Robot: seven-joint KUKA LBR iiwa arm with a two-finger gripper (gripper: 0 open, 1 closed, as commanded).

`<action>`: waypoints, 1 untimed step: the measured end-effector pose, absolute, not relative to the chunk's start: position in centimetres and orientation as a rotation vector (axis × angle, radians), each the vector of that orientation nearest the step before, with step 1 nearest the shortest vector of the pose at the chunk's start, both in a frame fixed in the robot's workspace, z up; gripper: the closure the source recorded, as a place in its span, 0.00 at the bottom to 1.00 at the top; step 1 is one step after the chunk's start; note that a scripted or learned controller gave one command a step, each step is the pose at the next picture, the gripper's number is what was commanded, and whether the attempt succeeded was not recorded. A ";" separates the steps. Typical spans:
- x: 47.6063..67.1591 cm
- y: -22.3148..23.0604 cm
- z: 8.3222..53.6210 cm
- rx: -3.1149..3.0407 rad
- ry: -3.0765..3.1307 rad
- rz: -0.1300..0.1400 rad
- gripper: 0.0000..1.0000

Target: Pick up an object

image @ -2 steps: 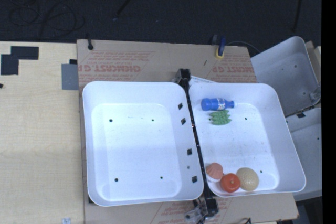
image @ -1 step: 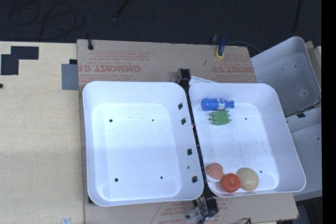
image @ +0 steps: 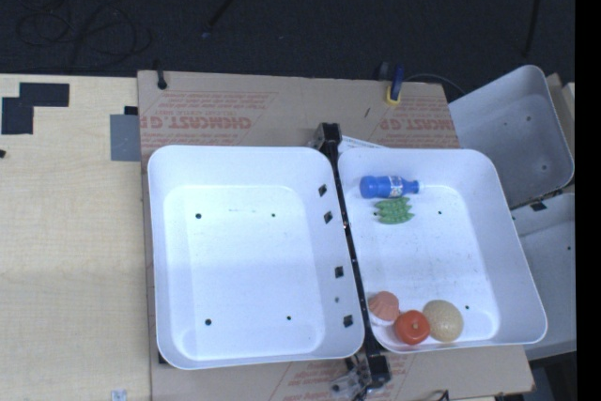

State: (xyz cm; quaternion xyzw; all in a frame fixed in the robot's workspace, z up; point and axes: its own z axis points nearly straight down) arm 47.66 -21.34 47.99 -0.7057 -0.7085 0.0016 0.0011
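In right bin (image: 507,230): blue bottle (image: 387,187); green item (image: 394,211) indistinct.

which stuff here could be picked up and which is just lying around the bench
Job candidates, all in the right white bin:
blue plastic bottle
green leafy toy
pink round piece
red tomato-like ball
tan round ball

Just lying about:
left white bin
brown cardboard sheet
yellow-and-blue clamp
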 end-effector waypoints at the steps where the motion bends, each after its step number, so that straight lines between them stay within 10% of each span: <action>1: 47.6 -21.3 47.3 -2.217 -2.224 0.003 1.00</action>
